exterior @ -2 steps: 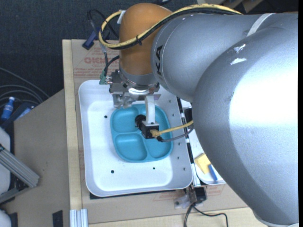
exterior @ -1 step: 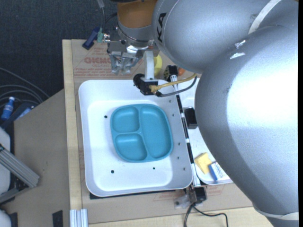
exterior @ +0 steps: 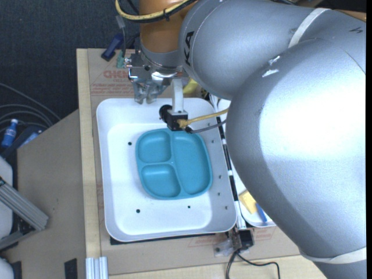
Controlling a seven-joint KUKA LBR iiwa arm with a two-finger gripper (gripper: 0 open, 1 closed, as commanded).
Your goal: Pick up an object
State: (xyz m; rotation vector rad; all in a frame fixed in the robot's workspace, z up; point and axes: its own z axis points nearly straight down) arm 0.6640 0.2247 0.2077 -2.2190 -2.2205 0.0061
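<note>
Plate [exterior: 173, 163], blue with three compartments, lies flat near the middle of the left bin [exterior: 116, 179], a little toward its far side. The gripper [exterior: 146, 96] hangs over that bin's far rim, just beyond the plate and apart from it; whether it is clenched or released cannot be told. The arm [exterior: 290, 127] covers most of the right bin [exterior: 249, 218], where a yellow thing [exterior: 246, 202] peeks out.

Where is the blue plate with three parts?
In the camera view, the blue plate lies in the middle of the view's left white bin, just below the gripper at the bin's far edge.
</note>
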